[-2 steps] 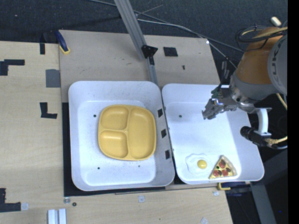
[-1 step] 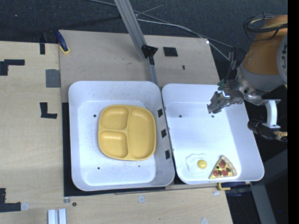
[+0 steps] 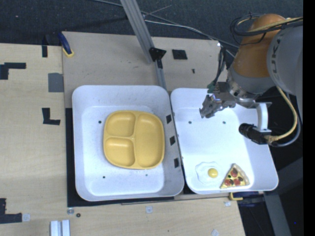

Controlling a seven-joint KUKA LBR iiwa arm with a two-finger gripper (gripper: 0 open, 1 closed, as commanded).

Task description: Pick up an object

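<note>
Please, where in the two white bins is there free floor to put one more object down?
Right bin: the middle floor is bare, between the end effector at the far end and the fried egg and pizza slice at the near edge. Left bin: the yellow divided plate fills the centre; only narrow strips along the walls are free.

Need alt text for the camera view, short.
The arm's pincer hovers over the back of the right bin, holding nothing visible; a toy fried egg and pizza slice lie at its front. A yellow divided plate sits in the left bin.
</note>
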